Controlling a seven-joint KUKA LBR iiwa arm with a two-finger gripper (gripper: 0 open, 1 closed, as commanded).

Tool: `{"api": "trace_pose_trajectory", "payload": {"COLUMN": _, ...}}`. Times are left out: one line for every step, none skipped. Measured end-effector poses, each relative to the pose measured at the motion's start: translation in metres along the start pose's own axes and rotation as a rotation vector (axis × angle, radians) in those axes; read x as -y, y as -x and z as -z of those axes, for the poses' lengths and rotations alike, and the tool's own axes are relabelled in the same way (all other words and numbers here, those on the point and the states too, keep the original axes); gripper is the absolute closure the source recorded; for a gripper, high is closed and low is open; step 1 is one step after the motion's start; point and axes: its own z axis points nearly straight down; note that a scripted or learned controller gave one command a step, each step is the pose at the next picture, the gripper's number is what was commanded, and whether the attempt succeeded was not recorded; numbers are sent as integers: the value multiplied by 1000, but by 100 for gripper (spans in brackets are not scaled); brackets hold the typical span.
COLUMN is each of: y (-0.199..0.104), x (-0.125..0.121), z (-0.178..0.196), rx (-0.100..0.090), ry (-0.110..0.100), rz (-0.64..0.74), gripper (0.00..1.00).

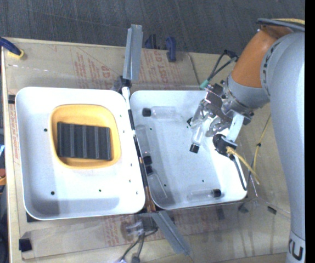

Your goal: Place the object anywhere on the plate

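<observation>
Hand: the hand (200, 129), right of centre over the right bin (171, 174), grips a clear tube (198, 137).
Plate: yellow plate (86, 114) in the left bin (37, 190), carrying a dark ridged block (84, 140).
Progress: tube lifted; transfer and release left.

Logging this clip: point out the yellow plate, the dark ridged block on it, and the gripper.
Yellow plate (64, 114): camera view, on its bare upper-left rim.
Dark ridged block (85, 141): camera view, on the middle of its top face.
Gripper (196, 146): camera view, at its fingertips over the right bin.
</observation>
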Motion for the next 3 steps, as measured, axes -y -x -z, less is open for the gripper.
{"api": "trace_pose_trajectory", "payload": {"y": -37, "x": 31, "z": 6, "rx": 1, "ry": 14, "rz": 240, "gripper": 100}}
{"api": "trace_pose_trajectory", "payload": {"y": -148, "x": 65, "z": 1, "rx": 2, "ry": 18, "rz": 374, "gripper": 100}}
{"api": "trace_pose_trajectory", "payload": {"y": -148, "x": 65, "z": 1, "rx": 2, "ry": 19, "rz": 374, "gripper": 0}}
